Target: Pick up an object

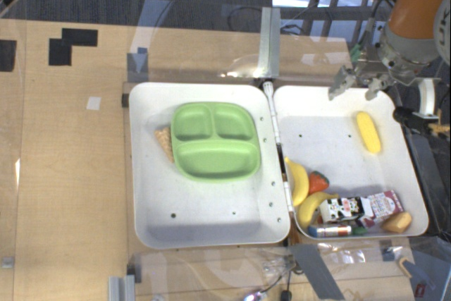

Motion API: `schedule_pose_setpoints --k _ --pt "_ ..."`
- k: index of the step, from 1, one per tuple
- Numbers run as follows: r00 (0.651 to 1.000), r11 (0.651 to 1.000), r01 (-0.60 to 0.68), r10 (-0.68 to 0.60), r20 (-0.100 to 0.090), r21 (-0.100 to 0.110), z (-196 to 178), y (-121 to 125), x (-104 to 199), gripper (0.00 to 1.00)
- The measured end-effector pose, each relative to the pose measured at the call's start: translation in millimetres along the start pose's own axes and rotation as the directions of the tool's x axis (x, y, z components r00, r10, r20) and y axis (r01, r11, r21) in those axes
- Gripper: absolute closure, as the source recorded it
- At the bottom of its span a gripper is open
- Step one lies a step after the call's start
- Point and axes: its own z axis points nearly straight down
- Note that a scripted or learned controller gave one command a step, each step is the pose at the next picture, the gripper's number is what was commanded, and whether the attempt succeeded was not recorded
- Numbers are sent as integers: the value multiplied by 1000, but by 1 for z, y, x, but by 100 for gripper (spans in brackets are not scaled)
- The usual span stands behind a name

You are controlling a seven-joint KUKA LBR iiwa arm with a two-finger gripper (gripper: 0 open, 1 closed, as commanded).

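Toys (350, 209) fill right bin (320, 125).

Left bin (148, 151): divided plate (214, 141) at centre, a flat item (164, 142) tucked under its left edge. Right bin (331, 144): corn cob (368, 132) alone toward the far right; bananas (301, 187), carton (345, 208), marker (331, 230) clustered along the near edge. Hand (357, 83) over the far rim.

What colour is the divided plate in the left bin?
The divided plate is light green, plain without pattern, seen clearly in the camera view.
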Motion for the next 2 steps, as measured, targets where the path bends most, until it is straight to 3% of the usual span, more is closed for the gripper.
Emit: schedule_pose_setpoints --k 1,2 --pt "992 992 127 -127 2 -1 -8 -51 -60 0" --pt "972 972 236 -236 1 0 99 -55 -82 0"
